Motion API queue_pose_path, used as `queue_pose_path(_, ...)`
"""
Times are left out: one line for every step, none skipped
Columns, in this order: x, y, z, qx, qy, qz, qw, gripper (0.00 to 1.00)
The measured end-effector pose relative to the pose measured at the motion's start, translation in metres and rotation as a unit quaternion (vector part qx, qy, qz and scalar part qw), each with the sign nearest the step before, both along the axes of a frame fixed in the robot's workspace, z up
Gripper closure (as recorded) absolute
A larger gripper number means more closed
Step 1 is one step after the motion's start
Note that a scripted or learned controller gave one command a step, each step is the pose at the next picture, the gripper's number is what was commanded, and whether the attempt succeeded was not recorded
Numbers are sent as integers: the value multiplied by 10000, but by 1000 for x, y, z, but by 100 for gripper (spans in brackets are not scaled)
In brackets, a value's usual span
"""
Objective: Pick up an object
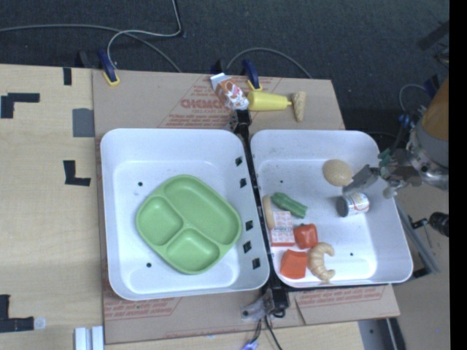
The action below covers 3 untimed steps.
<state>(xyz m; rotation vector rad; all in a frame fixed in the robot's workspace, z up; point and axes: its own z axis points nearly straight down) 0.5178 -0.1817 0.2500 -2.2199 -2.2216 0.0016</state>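
Observation:
The right bin [379,257] holds several small items: a beige round potato [337,171], a small silver can [357,203] lying on its side, a green pickle [290,204], a red pepper [305,234], an orange-red block [293,264] and a croissant [322,261]. My gripper [373,183] reaches in over the bin's right rim. It is open: one grey finger [359,176] slants between the potato and the can, and the other sits nearer the rim. Nothing is gripped.
The left bin [120,159] carries a green divided plate [189,223]. A tan stick [268,211] and a pink-white packet [281,233] lie by the bins' shared wall. Behind the bins on the cardboard sit a yellow toy [266,101] and a small carton [229,90].

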Motion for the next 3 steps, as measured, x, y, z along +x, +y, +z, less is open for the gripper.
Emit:
queue_pose_path(45, 67, -99, 5, 11, 6, 10000, 0)
queue_pose_path(84, 87, -164, -5, -18, 6, 10000, 0)
queue_pose_path(64, 83, -164, -9, -29, 3, 10000, 0)
